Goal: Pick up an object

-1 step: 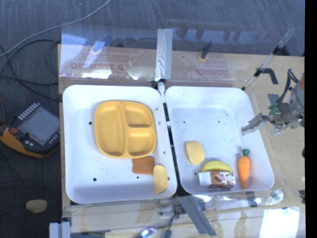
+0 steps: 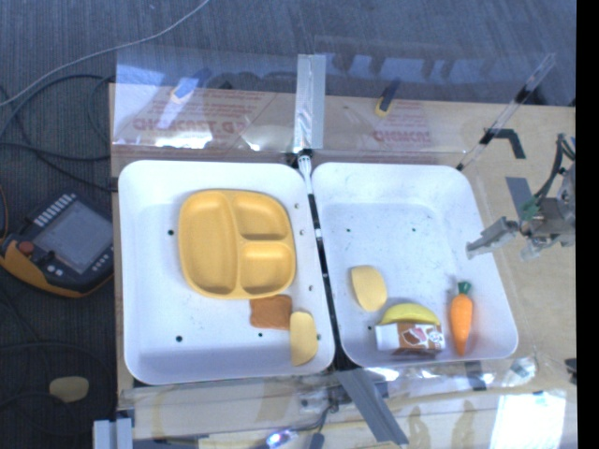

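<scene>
The arm enters at the right edge, and its pincer [image 2: 547,221] stays over the surface just outside the right rim of the right bin [image 2: 402,181]. If the pincer is open or closed, I cannot tell, because this part is small and partly cut off.

The surface [image 2: 440,120] is light wood and carries two white bins side by side. The left bin [image 2: 150,251] holds a yellow divided plate [image 2: 236,242], a brown toast slice [image 2: 271,312] and a pale yellow piece [image 2: 302,337] near its near rim. Dark carpet with cables lies around, and a teach pendant [image 2: 56,243] is at the left.

In the right bin, the carrot [image 2: 460,317], a banana [image 2: 412,313], a small carton [image 2: 412,338] and a yellow chip [image 2: 369,287] lie in the near part, all apart from the pincer, to its left and nearer. The carrot is the closest to it.
</scene>
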